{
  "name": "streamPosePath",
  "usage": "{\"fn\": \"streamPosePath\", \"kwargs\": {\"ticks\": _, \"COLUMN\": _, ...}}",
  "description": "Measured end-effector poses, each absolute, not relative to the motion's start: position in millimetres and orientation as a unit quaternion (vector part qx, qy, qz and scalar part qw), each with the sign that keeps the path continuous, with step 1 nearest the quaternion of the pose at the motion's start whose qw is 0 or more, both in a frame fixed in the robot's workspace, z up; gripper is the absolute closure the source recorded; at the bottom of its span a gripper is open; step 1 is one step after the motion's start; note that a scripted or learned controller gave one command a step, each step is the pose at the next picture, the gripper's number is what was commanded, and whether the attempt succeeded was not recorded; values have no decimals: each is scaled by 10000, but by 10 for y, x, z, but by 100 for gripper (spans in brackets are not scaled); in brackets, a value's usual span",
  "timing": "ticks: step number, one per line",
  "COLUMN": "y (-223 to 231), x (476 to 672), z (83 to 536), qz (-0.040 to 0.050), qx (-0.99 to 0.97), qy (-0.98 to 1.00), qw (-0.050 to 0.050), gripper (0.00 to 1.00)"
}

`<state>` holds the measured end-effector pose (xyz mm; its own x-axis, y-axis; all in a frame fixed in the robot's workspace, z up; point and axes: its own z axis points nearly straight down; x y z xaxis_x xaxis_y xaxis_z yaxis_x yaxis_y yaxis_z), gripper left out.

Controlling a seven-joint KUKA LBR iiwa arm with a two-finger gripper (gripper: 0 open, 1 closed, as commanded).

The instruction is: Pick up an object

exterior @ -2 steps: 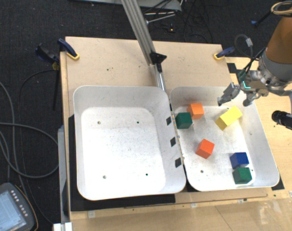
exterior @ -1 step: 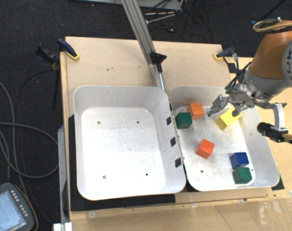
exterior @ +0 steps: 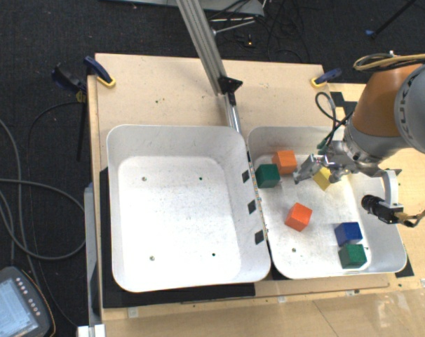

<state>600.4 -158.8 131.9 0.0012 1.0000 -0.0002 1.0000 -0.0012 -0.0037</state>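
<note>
Gripper (exterior: 316,171) over the right bin (exterior: 381,258), jaws closed on a yellow block (exterior: 323,179), lifted near the bin's far side, orange block (exterior: 285,161) and green block (exterior: 267,175) just left

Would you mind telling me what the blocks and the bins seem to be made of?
The orange block and blue block look like matte painted wood or foam: flat colour, no gloss. The right bin looks like smooth white moulded plastic, with rounded corners and scuffs.
</note>
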Motion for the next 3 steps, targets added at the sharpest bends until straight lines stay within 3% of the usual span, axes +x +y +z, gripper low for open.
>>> {"fn": "streamPosePath", "kwargs": {"ticks": 1, "y": -1603, "x": 6066, "z": 1226, "qz": -49, "qx": -7070, "qy": -7071, "qw": -98, "gripper": 0}}
{"fn": "streamPosePath", "kwargs": {"ticks": 2, "y": -1596, "x": 6062, "z": 1300, "qz": -46, "qx": -7069, "qy": -7072, "qw": -89, "gripper": 100}}
{"fn": "streamPosePath", "kwargs": {"ticks": 3, "y": -1654, "x": 6160, "z": 1805, "qz": -14, "qx": -7064, "qy": -7078, "qw": -29, "gripper": 100}}
